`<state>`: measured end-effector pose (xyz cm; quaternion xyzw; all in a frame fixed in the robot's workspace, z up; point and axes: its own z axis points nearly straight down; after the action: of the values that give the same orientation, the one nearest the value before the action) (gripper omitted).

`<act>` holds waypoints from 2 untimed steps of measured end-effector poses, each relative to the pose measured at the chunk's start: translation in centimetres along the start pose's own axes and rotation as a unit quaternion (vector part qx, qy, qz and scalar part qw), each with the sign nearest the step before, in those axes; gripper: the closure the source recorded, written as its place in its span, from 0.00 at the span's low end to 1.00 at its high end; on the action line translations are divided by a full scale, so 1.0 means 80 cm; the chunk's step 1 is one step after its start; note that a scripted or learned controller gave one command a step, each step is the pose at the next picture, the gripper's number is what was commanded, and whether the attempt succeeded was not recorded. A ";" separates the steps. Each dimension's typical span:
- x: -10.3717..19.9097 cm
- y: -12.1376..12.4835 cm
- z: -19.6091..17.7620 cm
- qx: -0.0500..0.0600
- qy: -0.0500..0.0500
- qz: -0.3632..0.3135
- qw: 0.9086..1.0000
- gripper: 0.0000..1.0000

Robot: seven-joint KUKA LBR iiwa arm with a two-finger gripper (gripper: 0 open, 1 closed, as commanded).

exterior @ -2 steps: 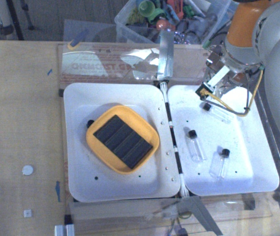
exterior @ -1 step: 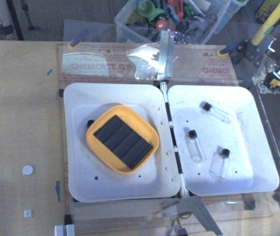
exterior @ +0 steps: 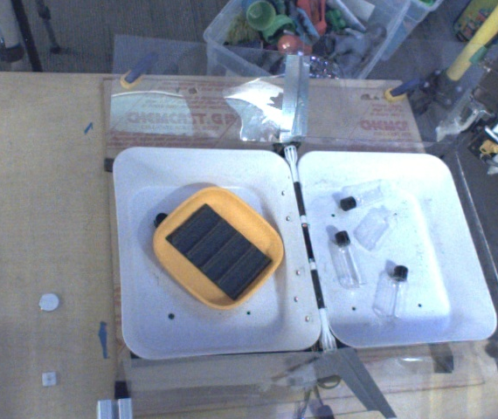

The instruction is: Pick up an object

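Left bin [exterior: 135, 321]: is holding a yellow pad [exterior: 218, 247] with dark slats on top, lying flat and turned at an angle, near the middle.
Small dark thing [exterior: 160, 220]: is peeking out at the pad's upper left edge; too hidden to name.
Right bin [exterior: 459, 312]: is holding several small clear bottles with black caps, lying apart from one another; one bottle [exterior: 345, 256] near the divider, another [exterior: 389, 288] toward the front, a third [exterior: 360, 199] toward the back.
Gripper: not reaching over either bin at this moment; jaw state cannot be told.
Step in hand (judgement): choosing a target and approaching.
Advice (judgement): the pad is looking too wide for two fingers unless taken at an edge; the front bottle is lying clear of its neighbours, so closing across its narrow body should be working best. Clear plastic may be slipping.
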<state>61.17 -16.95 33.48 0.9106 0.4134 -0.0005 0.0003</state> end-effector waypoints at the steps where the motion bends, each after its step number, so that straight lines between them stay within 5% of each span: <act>1: 0.033 -0.089 0.170 0.001 0.000 0.000 1.000 0.00; 2: -0.041 -0.064 0.040 0.000 0.000 -0.023 1.000 0.00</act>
<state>55.15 -16.06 30.27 0.9007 0.4345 -0.0003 0.0003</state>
